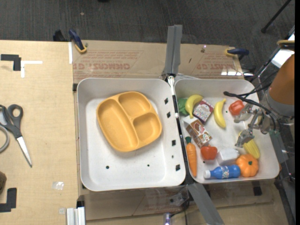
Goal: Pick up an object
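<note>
The right bin point(213, 89) holds several toy foods: a banana point(219, 114), a red pepper point(236, 107), a yellow corn cob point(252, 149), an orange pumpkin point(247, 166), a blue bottle point(222, 172), a carrot point(191, 159), a red tomato point(208, 152), a brown packet point(199, 134) and a dark red packet point(202, 110). My gripper point(240, 128) reaches in from the right over this bin's right side, between the pepper and the corn. Its fingers stand apart with nothing between them.
A yellow divided plate point(129, 121) lies in the left bin point(126, 175). A lemon point(192, 103) with a green item point(182, 107) sits at the right bin's far left. A white block point(228, 154) lies beside the tomato. Scissors point(16, 130) rest on the bench at left.
</note>
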Robot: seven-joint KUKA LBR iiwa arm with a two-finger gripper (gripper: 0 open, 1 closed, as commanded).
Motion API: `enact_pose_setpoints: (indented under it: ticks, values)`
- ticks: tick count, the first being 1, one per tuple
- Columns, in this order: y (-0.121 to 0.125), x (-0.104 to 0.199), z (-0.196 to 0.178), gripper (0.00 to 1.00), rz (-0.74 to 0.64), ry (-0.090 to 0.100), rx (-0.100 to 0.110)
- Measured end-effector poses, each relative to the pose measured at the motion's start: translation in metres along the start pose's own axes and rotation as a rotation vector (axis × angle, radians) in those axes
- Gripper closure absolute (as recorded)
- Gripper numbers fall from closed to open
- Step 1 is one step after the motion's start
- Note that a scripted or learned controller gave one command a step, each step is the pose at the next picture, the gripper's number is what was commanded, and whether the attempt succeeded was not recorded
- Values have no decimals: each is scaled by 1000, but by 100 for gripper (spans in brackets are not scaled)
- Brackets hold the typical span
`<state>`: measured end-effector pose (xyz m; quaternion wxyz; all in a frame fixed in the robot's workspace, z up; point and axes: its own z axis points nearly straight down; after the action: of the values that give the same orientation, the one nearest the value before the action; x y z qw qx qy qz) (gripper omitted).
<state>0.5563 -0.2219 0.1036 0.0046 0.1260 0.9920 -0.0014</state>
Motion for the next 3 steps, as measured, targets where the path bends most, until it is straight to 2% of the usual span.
enact_pose_setpoints:
  ticks: [2,3]
  values:
    - [-19,75,11,0,3,7,-2]
    - [-18,75,11,0,-66,7,-2]
